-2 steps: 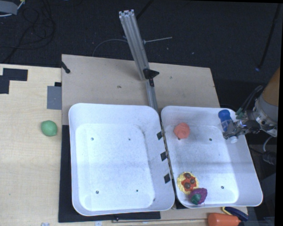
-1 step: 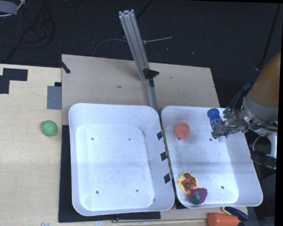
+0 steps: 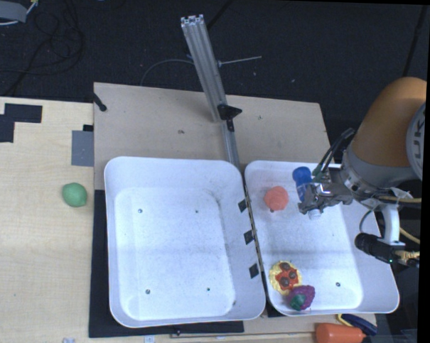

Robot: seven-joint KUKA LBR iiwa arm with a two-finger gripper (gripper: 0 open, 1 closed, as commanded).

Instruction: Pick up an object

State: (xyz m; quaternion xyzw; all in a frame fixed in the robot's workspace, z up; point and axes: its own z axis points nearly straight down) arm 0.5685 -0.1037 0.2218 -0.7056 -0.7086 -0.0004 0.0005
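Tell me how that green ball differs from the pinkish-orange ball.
The green ball lies outside the bins, on the pale wooden surface to the left; the pinkish-orange ball sits inside the right bin, near its left wall. The green one is far from the claw; the pinkish-orange one lies close beside it. They also differ in colour. Both are small, round, roughly similar in size, and resting untouched.

Robotics lab. Plywood table (image 3: 167, 122) carries two white bins (image 3: 173, 243) at centre; aluminium strut (image 3: 205, 64) rises toward 12 o'clock; loose black cables (image 3: 57, 32) on dark floor at 11 o'clock; grey-and-orange industrial arm (image 3: 391, 132) at 3 o'clock.
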